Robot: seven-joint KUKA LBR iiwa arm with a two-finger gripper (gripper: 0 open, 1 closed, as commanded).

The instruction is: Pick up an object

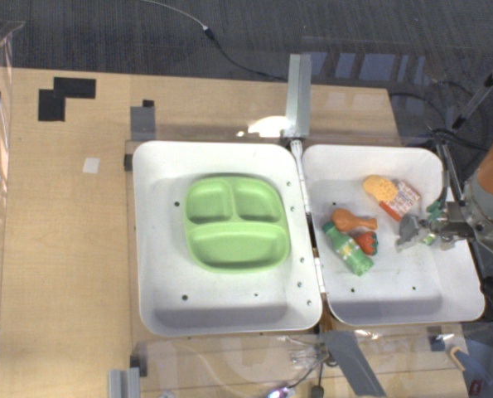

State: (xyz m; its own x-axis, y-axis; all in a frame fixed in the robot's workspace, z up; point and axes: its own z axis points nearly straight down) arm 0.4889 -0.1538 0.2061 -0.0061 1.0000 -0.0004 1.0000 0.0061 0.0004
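Two white bins sit side by side on the counter (64,222): the left bin (159,297) holds one green divided plate (234,222), and the right bin (412,301) holds four small things, namely a yellow corn cob (380,189), a red and white packet (402,199), a brown drumstick (353,220) and a green bottle (347,249) with something red just beside it. The pincer (412,230) is low at the right bin's right side, apart from all four. Whether its tips are spread or pressed together I cannot tell, and nothing shows between them.
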